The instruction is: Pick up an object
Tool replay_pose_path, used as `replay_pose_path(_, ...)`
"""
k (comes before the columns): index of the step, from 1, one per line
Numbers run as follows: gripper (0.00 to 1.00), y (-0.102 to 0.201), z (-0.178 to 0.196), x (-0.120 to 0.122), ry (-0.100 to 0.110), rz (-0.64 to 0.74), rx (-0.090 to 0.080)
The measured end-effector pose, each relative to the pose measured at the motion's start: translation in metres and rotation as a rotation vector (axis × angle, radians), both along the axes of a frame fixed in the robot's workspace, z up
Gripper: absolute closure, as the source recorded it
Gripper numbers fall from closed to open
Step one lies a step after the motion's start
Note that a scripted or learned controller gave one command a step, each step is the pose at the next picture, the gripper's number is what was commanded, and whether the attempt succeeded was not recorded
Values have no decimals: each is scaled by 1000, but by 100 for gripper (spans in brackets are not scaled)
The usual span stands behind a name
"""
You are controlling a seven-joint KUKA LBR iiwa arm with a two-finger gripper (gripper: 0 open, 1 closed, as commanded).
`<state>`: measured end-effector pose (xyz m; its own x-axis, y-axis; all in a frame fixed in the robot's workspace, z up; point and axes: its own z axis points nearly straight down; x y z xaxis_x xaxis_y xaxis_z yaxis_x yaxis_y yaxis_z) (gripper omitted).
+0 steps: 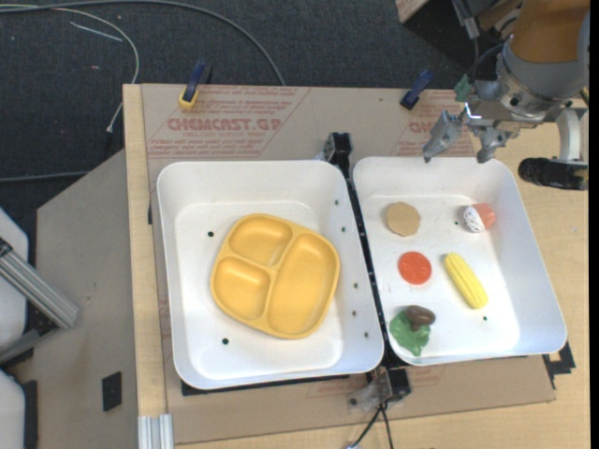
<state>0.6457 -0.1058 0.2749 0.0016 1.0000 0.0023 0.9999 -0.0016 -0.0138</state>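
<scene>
grey arm (538, 68), orange band (552, 17)

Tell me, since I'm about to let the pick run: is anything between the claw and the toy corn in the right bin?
Nothing visible. The open claw hangs above the right bin's far rim, and the corn lies apart from the red disc and the other pieces.

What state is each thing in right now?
gripper: jaws open, holding nothing, above the right bin's far rim.
yellow divided plate: flat in the left bin.
tan disc: flat in the right bin.
red disc: lying flat.
toy corn: on its side.
green and brown toy: near corner.
white and red toy: resting.
</scene>
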Motion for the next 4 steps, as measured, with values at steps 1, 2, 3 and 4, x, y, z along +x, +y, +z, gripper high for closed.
replay_pose_path(1, 0, 0, 7, 2, -13, 2, -1)
replay_pose_path(2, 0, 3, -42, -8, -12, 2, -2)
replay_pose_path(3, 0, -5, -97, -14, -6, 1, -1)
replay_pose_path(4, 0, 5, -145, -17, -6, 2, 0)
